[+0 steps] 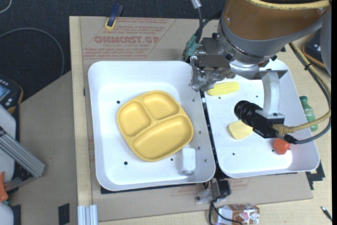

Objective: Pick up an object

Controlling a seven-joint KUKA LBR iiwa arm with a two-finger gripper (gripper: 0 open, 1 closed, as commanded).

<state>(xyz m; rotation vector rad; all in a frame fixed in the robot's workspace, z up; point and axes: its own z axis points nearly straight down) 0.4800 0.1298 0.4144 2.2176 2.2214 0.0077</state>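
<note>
Jaws: spacing cannot be told from this slant; nothing is seen between them. Two-finger gripper (200,84) hangs tip-down over the seam where the two shallow white bins meet, toward the upper middle of the frame.

Bins, count two: left white bin (100,113), right white bin (263,168), side by side and touching along the seam.

Left bin, two items:
- one yellow plastic plate with three compartments (155,124), lying flat and turned at an angle, mid-bin.
- one small white blocky piece (188,160), at the bin's lower right corner, just below the plate's edge.

Right bin, four items:
- one yellow toy corn cob (223,88), lying crosswise at upper left of that bin, just right of the gripper tip; whether they touch cannot be told.
- one pale yellow wedge (239,130), mid-bin, well below the cob.
- one small orange-red ball (281,147), lower right.
- one green bottle-shaped piece (307,108), at the right rim, apart from the other three.

All six items rest in the bins.
</note>
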